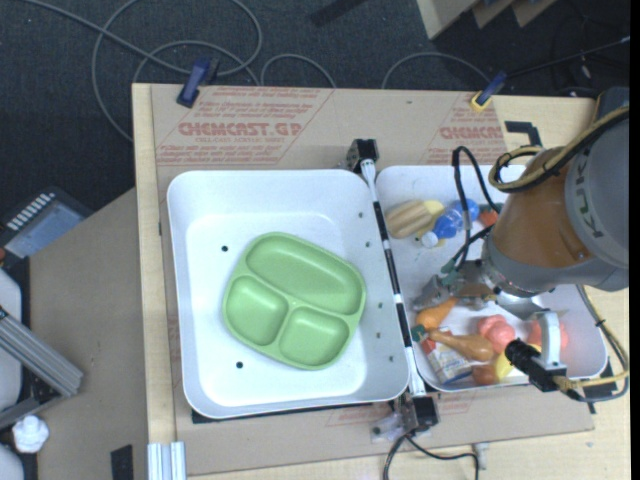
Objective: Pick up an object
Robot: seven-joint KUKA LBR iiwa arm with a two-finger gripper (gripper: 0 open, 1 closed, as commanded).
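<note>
Gripper (462,286) sits low in the right bin (590,368), mostly under our own wrist and the orange band, so we can't tell how it's set or whether anything is in it. We see only dark metal poking out at the wrist's left, over the toy pile.

Likely targets lie just below-left of the gripper: an orange piece (436,315) next to it, then a tan drumstick-shaped toy (463,344) with its long axis running left-right, slightly tilted down to the right. A pink piece (493,328) is right of that, partly under the arm. A beige roll (411,217) and blue item (455,218) lie well above the gripper.

The green divided tray (294,300) sits alone in the left bin (190,298), far left.

Hidden: the bin's right half under the arm, and cables cross the pile.
</note>
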